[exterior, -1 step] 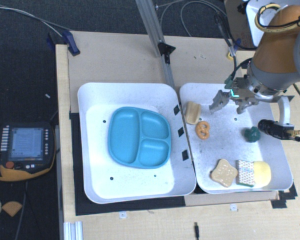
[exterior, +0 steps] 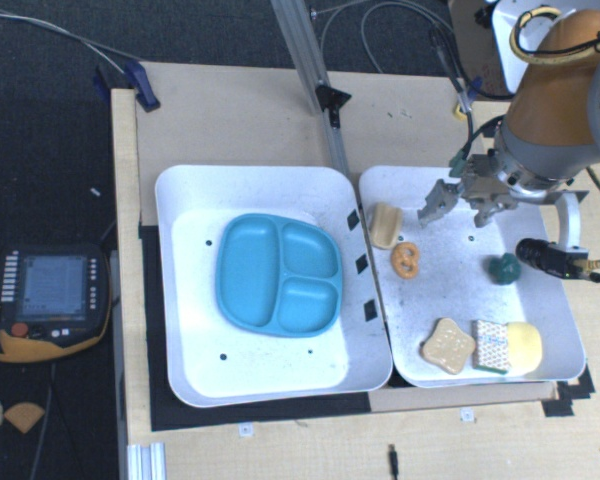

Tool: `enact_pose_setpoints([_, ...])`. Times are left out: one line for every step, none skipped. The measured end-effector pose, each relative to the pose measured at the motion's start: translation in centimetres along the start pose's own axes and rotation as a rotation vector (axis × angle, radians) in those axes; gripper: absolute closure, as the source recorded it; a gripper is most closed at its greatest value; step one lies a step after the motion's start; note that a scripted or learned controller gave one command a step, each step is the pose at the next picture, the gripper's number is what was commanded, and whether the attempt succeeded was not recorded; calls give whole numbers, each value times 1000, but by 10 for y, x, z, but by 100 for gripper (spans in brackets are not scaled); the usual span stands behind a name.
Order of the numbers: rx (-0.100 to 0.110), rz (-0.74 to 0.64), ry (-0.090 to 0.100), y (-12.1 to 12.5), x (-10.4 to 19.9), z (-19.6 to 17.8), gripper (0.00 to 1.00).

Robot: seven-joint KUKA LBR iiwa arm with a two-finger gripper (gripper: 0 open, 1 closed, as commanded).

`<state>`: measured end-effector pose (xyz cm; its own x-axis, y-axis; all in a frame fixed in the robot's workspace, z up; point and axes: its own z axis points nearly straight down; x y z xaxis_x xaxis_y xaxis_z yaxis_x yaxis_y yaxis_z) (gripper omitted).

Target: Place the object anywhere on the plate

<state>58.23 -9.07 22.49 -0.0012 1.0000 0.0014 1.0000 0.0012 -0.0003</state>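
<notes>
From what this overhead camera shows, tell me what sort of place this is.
Most likely a robotics lab test bench, not a kitchen. The arm's end effector hangs over two white bins, one with a blue divided plate, the other with toy food like a pretzel; a teach pendant lies alongside.

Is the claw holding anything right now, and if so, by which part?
Nothing is held. The claw hangs open over the right bin, with bare bin floor between its fingers; the pretzel lies apart from it.
</notes>
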Motion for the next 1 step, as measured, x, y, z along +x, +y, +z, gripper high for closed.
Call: enact_pose_setpoints([5,1,0,1,0,42,0])
